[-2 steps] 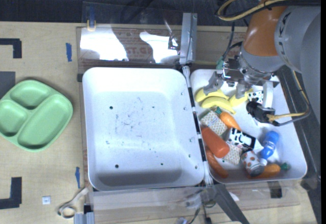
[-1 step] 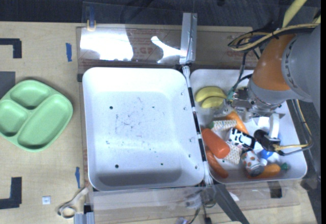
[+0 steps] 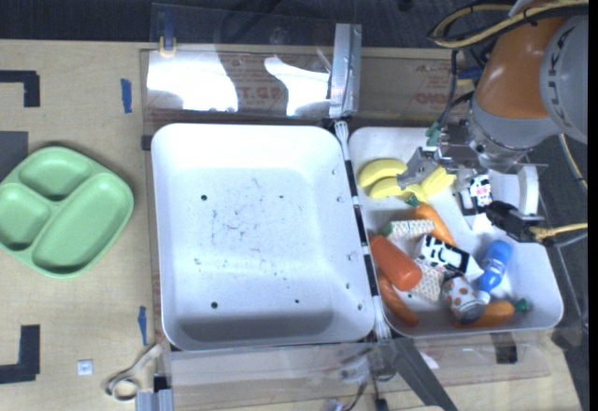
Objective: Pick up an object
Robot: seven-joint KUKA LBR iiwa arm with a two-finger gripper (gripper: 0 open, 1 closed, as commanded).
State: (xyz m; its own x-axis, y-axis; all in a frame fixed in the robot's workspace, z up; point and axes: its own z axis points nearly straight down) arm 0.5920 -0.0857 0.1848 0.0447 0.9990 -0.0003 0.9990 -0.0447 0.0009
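The banana (image 3: 385, 176) lies in the back left part of the right bin (image 3: 547, 292), its long axis running roughly left to right with a gentle curve. It is bright yellow and plump; its right end is covered by the gripper (image 3: 422, 168), so where it ends is hard to make out. A second yellow piece (image 3: 435, 182) shows just right of the gripper, and whether it belongs to the same fruit cannot be told. The gripper sits low over this spot, right against the banana, but its metal parts blur together and I cannot tell whether it is apart or clamped on anything.

Nearer the front of the same bin lies a crowded heap: an orange carrot (image 3: 433, 220) slanting down to the right, a red-orange oblong (image 3: 396, 263), a black-and-white item (image 3: 441, 253), a blue bottle (image 3: 494, 265) and a small round painted thing (image 3: 462, 299). They overlap, and their outlines are partly hidden.

The arm (image 3: 523, 82) reaches in from the right. The left bin (image 3: 177, 157) stands beside, and a green divided plate (image 3: 61, 208) rests on the desk (image 3: 75, 63) at far left.
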